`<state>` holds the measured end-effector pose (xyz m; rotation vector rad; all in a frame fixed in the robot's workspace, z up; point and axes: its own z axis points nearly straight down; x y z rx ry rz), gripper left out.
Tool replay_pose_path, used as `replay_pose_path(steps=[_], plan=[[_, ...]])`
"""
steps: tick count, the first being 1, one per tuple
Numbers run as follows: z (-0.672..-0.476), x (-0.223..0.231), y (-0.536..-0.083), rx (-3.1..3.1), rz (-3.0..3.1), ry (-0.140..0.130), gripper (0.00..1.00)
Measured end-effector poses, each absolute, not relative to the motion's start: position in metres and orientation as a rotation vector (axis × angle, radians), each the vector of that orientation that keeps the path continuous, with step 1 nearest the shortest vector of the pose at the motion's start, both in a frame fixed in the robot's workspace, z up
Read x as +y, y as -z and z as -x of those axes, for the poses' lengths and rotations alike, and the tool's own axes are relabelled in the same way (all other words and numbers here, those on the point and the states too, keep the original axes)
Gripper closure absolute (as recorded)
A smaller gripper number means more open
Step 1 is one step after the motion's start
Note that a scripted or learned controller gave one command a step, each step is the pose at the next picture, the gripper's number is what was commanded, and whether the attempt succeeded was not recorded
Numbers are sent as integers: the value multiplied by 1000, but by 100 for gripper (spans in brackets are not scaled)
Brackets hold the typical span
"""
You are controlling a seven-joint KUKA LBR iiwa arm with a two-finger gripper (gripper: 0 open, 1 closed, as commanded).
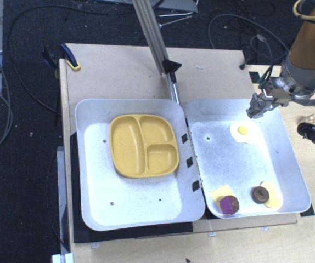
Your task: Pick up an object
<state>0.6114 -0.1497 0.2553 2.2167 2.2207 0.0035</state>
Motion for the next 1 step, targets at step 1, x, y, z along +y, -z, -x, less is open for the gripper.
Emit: replay_pose_path(steps=[1], plan=[[-617,-94,-261,2229,-2213,-3,100]])
